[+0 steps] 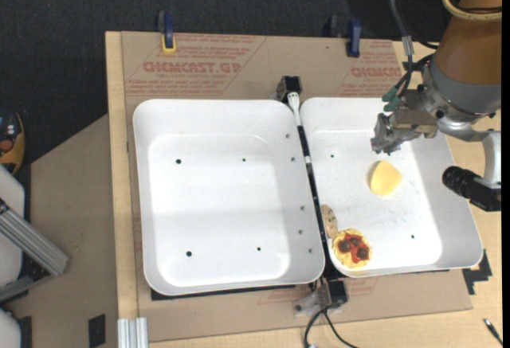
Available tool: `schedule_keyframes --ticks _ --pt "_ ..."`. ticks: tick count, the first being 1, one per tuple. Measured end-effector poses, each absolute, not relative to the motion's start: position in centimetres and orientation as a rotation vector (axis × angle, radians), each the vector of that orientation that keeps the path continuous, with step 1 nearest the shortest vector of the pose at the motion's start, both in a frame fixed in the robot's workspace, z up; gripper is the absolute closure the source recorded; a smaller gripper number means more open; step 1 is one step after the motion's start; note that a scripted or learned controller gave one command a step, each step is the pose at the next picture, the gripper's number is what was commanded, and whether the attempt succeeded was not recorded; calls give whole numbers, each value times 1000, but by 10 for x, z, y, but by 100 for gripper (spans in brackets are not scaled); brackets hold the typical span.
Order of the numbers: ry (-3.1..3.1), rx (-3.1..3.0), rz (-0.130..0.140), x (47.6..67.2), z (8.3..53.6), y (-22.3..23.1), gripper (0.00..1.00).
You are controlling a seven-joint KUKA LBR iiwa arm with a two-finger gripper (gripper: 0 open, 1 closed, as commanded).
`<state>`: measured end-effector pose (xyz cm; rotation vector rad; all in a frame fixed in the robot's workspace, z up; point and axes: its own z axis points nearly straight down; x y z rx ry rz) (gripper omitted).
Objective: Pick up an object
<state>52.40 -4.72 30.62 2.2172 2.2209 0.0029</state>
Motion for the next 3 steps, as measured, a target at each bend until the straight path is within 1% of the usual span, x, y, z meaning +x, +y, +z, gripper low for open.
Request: schedule_keyframes --ticks 1,2,3 --pt "2218 2207 19 534 431 -17 100" --pt "2238 2217 -8 533 347 72 100" --pt "2228 2209 17 524 434 135 100"
